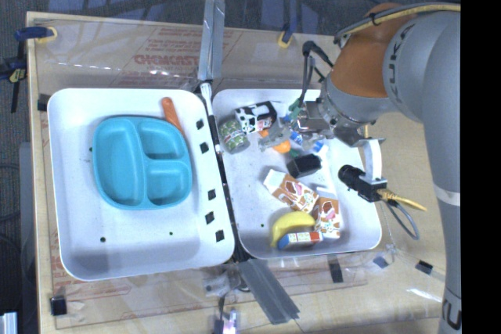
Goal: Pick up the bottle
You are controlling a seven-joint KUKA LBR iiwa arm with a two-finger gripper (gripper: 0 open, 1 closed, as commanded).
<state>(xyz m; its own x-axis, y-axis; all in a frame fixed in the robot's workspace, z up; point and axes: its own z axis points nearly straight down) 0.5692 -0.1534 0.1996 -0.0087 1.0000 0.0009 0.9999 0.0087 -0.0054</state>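
Grey and smooth, the arm [427, 90] reaches over the right bin [356, 238], its claw [309, 129] low among clutter; whether it grips anything cannot be told. Just left of the claw lies the bottle [233, 133], a small cylinder with a patterned label, near a cow-patterned carton [257, 118].

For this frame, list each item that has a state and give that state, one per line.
Blue divided tray: lying flat in the left bin, compartments bare.
Orange stick: lying at the tray's far edge, in the left bin.
Can: on its side, right bin.
Banana: lying flat near the right bin's front wall.
Snack packets: lying flat.
Gripper: low over the right bin's clutter; grasp unclear.
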